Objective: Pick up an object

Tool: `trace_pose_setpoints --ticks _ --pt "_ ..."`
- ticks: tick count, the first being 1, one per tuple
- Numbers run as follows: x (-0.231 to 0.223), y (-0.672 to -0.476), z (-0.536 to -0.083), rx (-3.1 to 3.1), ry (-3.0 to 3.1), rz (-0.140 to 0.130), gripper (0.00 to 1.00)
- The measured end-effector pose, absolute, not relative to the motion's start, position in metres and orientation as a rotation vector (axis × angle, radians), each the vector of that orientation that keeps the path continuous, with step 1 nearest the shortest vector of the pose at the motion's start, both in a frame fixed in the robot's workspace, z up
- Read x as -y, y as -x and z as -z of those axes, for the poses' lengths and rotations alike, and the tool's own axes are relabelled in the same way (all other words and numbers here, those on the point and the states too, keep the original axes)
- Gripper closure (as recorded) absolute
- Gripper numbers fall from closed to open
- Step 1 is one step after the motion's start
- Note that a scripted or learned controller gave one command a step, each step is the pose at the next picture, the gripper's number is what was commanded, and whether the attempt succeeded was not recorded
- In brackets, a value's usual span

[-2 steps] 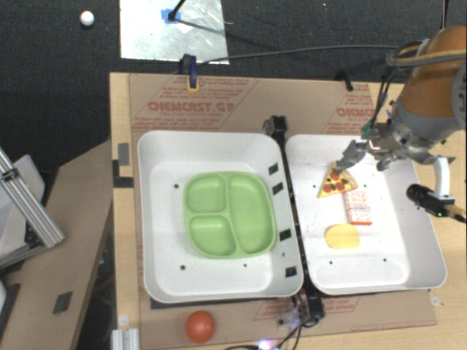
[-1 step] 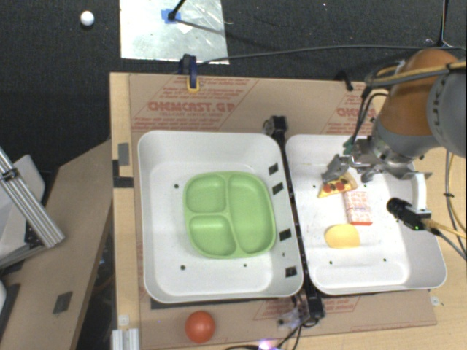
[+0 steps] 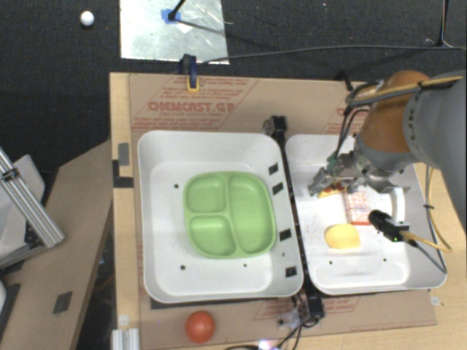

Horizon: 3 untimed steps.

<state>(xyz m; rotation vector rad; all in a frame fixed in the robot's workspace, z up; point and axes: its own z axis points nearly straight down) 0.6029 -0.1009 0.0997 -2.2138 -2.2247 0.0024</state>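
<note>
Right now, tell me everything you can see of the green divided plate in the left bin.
The pale green divided plastic plate is a rounded square with three compartments: one long section along its right side and two smaller ones stacked on its left. It looks smooth and slightly glossy. It lies flat, right way up, turned a little askew, near the middle of the shallow white left bin, resting on the bin floor apart from its walls.

From my feed, the brown cardboard sheet (image 3: 219, 104) covers the counter, with dark black fabric (image 3: 306, 20) behind it. A shiny foil square (image 3: 146, 20) lies on that fabric just beyond the cardboard, a small white ball (image 3: 87, 18) to its left. An aluminium rail (image 3: 29, 206) slants left of the cardboard.
</note>
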Motion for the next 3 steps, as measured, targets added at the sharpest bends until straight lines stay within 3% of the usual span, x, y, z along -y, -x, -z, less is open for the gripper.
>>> trace_pose_setpoints --ticks 1,3 --pt "0.102 -0.605 -0.114 2.228 2.219 0.004 1.0" --pt "0.106 -0.598 -0.21 2.228 2.222 0.005 1.0"
